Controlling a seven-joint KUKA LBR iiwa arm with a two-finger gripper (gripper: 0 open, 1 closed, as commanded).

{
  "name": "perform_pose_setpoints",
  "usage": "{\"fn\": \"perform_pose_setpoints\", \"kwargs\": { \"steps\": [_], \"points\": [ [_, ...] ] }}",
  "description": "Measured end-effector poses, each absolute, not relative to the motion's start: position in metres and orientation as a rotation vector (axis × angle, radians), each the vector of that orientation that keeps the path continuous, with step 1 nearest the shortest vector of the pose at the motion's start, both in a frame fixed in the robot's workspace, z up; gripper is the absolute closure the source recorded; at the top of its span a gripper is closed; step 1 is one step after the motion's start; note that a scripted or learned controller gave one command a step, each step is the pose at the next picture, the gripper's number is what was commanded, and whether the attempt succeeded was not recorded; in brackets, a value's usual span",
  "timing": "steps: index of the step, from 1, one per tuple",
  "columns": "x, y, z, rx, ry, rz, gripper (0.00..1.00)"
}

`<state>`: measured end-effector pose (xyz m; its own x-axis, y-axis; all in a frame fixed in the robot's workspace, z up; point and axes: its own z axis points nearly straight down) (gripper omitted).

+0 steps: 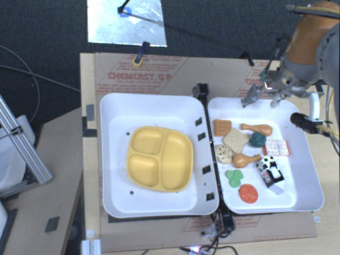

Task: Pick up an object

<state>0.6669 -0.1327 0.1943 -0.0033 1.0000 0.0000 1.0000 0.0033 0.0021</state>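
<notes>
The right bin (305, 169) holds several toy foods: an orange toast square (222, 127), a tan drumstick (256, 128), a bread slice (235, 140), a teal lump (258, 139), a cookie (223, 153), a second drumstick (246, 160), a pink-and-white packet (276, 147), a black-and-white piece (270, 171), green pieces (234, 177) and a red disc (248, 193). My gripper (263, 101) hangs over the bin's far edge, above and behind the food. It is open, with nothing between its fingers.
The left bin (114, 121) carries a yellow divided plate (159, 158). A black hinge strip (208, 153) runs between the bins. The grey and orange arm (311, 41) comes in from the upper right. A shiny sheet (126, 14) lies beyond the bench.
</notes>
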Motion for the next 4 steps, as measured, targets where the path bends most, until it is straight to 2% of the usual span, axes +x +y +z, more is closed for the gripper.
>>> {"fn": "perform_pose_setpoints", "kwargs": {
  "steps": [1,2,3,4],
  "points": [
    [0.586,-0.159,0.099,2.231,2.224,-0.008,0.00],
    [0.492,-0.180,0.084,2.229,2.221,-0.004,0.00],
    [0.487,-0.134,0.084,2.216,2.229,0.002,0.00],
    [0.489,-0.137,0.096,2.215,2.221,0.006,1.00]
  ]
}}
